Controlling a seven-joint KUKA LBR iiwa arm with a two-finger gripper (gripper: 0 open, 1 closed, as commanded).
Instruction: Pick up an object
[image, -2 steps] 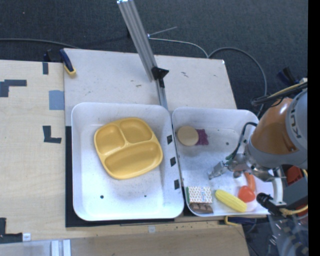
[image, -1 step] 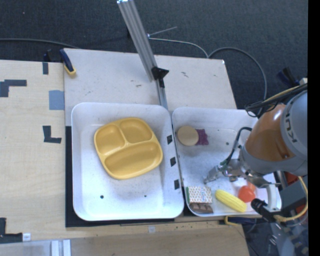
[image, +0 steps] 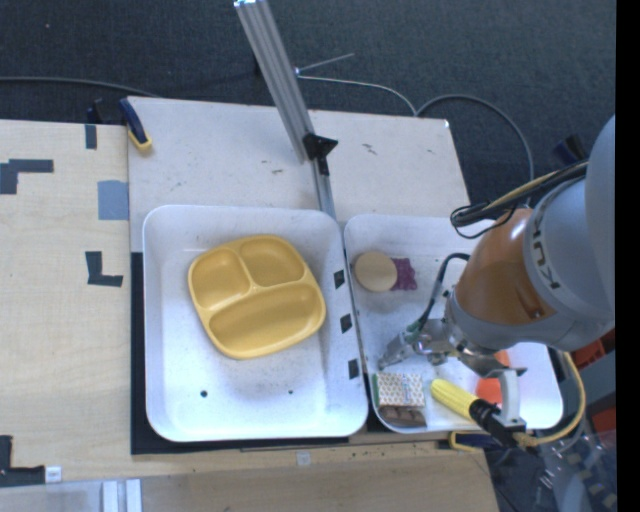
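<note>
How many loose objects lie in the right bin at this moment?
4 visible: a tan round disc and purple piece at the far end, a patterned block at the near edge, and a yellow-handled tool beside it. The arm may hide more.

Arm (image: 540, 270) reaching from right, wrist bent down.

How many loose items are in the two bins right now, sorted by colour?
Yellow: 2, the divided plate in the left bin and the yellow-handled tool in the right bin
Tan: 1, the round disc
Purple: 1, the small piece
Patterned brown: 1, the block
Orange: 1, partly hidden piece
Total: 6
</note>
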